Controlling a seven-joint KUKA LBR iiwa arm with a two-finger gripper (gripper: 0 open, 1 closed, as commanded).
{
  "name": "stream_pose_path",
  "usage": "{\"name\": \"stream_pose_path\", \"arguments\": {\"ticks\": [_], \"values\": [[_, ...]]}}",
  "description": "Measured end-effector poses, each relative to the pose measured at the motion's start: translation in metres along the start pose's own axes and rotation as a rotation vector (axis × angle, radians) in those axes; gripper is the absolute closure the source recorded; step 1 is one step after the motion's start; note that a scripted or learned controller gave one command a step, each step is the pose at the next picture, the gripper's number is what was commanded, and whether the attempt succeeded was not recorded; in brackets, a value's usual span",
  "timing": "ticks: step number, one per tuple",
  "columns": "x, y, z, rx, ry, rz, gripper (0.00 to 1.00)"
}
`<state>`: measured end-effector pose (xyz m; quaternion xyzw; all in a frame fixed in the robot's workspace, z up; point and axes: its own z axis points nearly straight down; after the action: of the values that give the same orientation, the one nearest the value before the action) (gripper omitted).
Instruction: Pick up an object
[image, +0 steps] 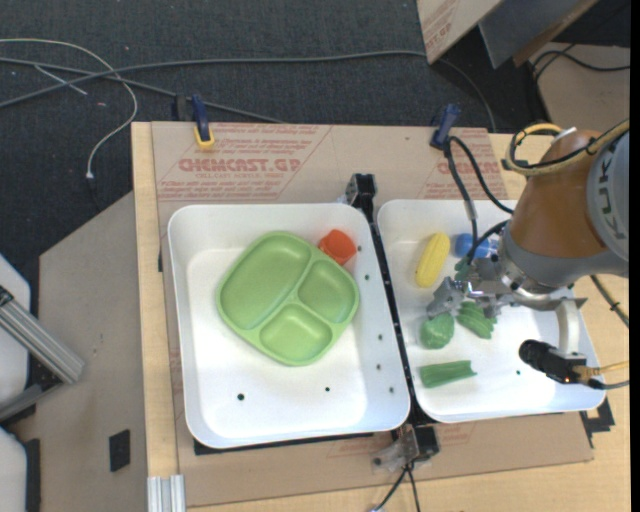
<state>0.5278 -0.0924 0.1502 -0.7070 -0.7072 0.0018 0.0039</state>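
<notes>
Me parked low over the right bin (560, 400), green stuff right under my jaws (462, 294).

My arm (560, 215) comes in from the right w/ the orange band above the wrist, and the jaws sit over the middle of the right bin. Can't tell if they're open or shut from this angle, metal bits are too cluttered, and nothing visibly between them. Green lump (437, 331) is just below-left of the jaws, another green piece (476, 321) right beside it, basically touching distance. Yellow banana-ish thing (432, 258) is up-left, near, a blue thing (466, 244) next to it. Flat green strip (446, 374) lies further toward the front edge. Left bin (200, 400) has the green divided plate (288, 297) w/ an orange thing (338, 244) at its top-right rim, well apart from me.
</notes>
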Motion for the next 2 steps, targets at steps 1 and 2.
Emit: {"name": "stream_pose_path", "arguments": {"ticks": [1, 2], "values": [[-0.0020, 0.0003, 0.0606, -0.003, -0.001, 0.001, 0.00], [-0.0016, 0.0000, 0.0657, -0.004, 0.000, 0.001, 0.00]]}}
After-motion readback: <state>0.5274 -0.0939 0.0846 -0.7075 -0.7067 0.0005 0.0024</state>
